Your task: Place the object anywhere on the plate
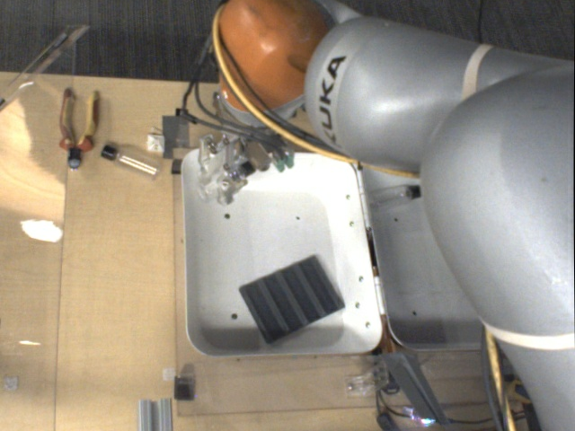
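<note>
Risks sliding off the ribbed dark plate (292, 297) on release, with gripper (220, 173) at the bin's (346, 196) far corner, grasp unreadable.

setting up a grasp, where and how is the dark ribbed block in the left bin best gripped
Judging by its pose, grip the dark ribbed block across its shorter width from straight above. It lies flat and skewed on the left bin's floor, so the gripper would turn to match its ridges.
</note>
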`<action>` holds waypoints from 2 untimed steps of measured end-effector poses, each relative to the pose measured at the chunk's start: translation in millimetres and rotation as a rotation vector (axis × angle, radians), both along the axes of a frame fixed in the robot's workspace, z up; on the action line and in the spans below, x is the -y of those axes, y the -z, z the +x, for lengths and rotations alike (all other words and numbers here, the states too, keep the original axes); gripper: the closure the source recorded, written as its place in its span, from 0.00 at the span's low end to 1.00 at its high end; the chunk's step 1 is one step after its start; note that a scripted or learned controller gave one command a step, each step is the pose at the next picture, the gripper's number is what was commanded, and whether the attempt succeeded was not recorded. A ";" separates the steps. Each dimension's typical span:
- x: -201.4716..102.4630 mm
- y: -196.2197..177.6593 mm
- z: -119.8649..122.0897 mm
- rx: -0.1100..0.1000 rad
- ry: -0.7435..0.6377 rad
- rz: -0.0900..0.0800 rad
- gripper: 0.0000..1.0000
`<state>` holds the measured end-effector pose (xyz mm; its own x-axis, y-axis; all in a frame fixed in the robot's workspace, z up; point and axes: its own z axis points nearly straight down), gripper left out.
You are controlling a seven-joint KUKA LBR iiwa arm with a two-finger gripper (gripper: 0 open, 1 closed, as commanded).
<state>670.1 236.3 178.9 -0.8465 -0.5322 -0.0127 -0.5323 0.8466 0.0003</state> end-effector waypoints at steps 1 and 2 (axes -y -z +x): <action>-0.3 -46.7 -0.3 0.001 -0.180 -0.002 1.00; 10.2 -45.2 -0.6 0.000 -0.449 -0.005 1.00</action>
